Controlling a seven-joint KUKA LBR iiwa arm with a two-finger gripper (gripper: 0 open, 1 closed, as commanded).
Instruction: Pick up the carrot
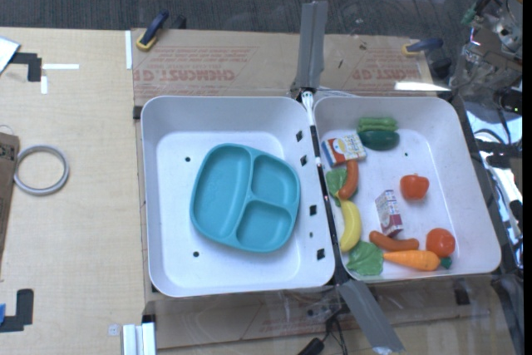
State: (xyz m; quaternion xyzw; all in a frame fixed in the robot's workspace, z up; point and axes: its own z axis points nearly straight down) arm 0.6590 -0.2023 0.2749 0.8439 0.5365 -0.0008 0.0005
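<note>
Over on the right side of my feed, the right bin (465,179) holds a scatter of toy food, and the carrot (411,259) lies in it close to the near wall, toward the near right corner. It is orange and lies flat, roughly along that wall, with its pointed end toward the left. A brown sausage (393,243) lies just behind it and seems to touch it. A red-orange tomato (440,241) sits at its thick end, and a green leaf (366,259) rests just off its tip.

Farther back in the same bin I see a second tomato (414,187), a small packet (388,212), and a banana (351,224) near the wall shared with the other bin. Along that wall lie a reddish sausage (352,177) and a red and white carton (343,150), with a dark green vegetable (378,134) at the far wall.

The left bin (166,262) carries a blue divided plate (245,197). A roll of tape (37,169) lies on the bench at far left.

What I take for the gripper (497,36) is a cluster of metal and cables beyond the right bin's far right corner, well apart from the carrot. I cannot tell from here whether it is apart or together.
</note>
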